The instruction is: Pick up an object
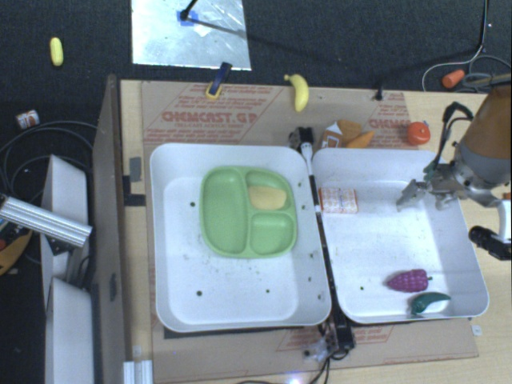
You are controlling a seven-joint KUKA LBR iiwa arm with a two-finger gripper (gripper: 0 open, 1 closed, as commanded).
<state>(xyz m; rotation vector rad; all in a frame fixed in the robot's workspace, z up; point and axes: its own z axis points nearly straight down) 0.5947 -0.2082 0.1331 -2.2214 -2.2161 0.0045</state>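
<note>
My gripper (424, 198) hangs over the far right part of the right bin (376, 242), its two fingers spread open with nothing between them. A pink-and-white box (338, 200) lies at the bin's left wall, well to the left of the gripper. A purple bunch of grapes (408, 280) and a teal-green object (430, 301) lie near the bin's front right corner, below the gripper. In the left bin (184, 286) sits a green divided plate (240, 222) with a yellow piece (267, 196) in its upper right compartment.
Behind the bins on the cardboard lie a banana (299, 92), orange pieces (352, 136), a red ball (418, 133) and a blue-yellow clamp (218, 81). A black part of the arm (490, 242) juts over the right bin's right rim.
</note>
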